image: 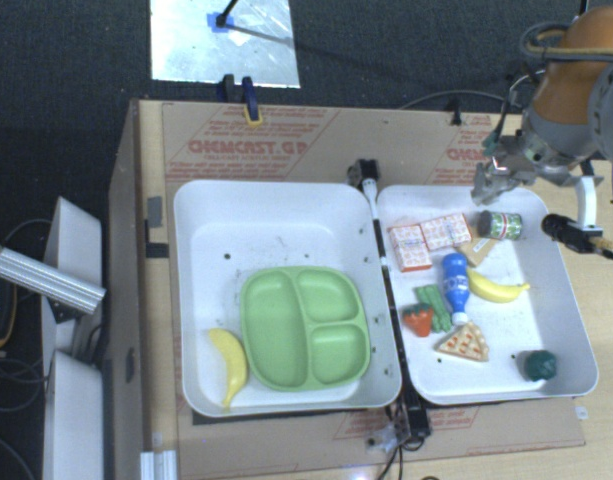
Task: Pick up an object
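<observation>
Can (502, 226) lies on its side in the right bin (566, 313), near the far right corner, green-and-white label, end facing right. No object is between the fingers. Gripper (489, 182) sits just above and left of the can, over the bin's far rim; whether it touches the can cannot be told. Fingers are small and blurred: open or closed cannot be told.

Arm (576, 88) enters from the upper right, orange band above grey wrist.

Other contents of the right bin:
- Two red-and-white boxes (429, 240) side by side at the far left, flat, touching or nearly so.
- Blue bottle (455, 284) with white cap, lying lengthwise, cap toward the near side, just below the boxes.
- Banana (498, 288) immediately right of the bottle, touching or close to it.
- Tan item (477, 250) between can and bottle; identity unclear.
- Green vegetable (433, 306) left of the bottle, with a red-orange piece (418, 320) beside it.
- Pizza slice (463, 344) near the bottle cap, toward the near side.
- Dark green round object (538, 365) in the near right corner, well apart from the rest.

Left bin (216, 218):
- Green divided tray (305, 327), near-centre.
- Second banana (229, 364) just left of the tray, at the near left corner.

Both bins rest on a brown board (236, 143) with red print; a blue clamp (248, 96) sits at its far edge.
</observation>
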Controlling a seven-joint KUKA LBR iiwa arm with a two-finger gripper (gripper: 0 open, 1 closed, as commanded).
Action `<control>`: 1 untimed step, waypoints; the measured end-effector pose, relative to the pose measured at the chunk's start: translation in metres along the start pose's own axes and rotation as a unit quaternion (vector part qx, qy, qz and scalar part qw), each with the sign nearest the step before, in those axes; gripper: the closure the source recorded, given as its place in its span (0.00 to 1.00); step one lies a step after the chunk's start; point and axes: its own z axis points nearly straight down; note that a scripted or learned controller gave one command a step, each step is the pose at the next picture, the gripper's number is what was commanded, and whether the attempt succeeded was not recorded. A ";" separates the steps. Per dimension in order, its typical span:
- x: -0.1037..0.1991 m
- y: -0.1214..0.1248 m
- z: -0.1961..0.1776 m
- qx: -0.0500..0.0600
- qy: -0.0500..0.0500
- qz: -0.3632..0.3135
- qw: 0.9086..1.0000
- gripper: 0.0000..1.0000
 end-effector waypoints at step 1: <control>0.045 -0.062 0.025 0.001 0.001 0.000 1.000 0.00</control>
